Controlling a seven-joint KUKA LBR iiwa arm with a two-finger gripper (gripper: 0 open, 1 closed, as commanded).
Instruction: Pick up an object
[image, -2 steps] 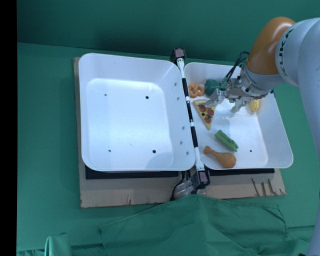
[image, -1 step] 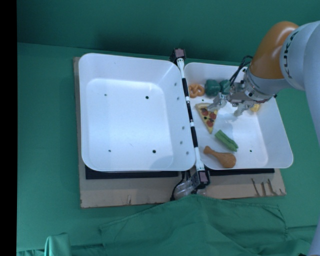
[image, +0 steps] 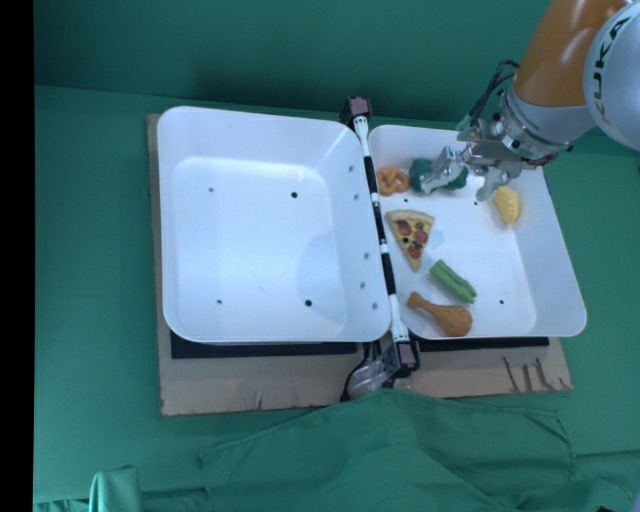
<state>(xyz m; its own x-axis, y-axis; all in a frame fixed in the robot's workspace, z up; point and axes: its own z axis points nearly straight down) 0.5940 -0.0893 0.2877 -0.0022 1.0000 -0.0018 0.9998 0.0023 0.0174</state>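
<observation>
Currently, the gripper (image: 466, 180) hovers with jaws wide above the right bin (image: 540, 290), between a dark green toy (image: 448, 175) and a yellow toy (image: 507, 204).

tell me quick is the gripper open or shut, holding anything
Gripper: open, fingers spread, nothing between them; it hovers at the far end of the right bin.

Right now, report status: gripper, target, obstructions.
Gripper open, low over right bin's far end. Nothing between fingers. Dark green toy and yellow piece flank it. Pretzel, pizza slice lie apart.
</observation>
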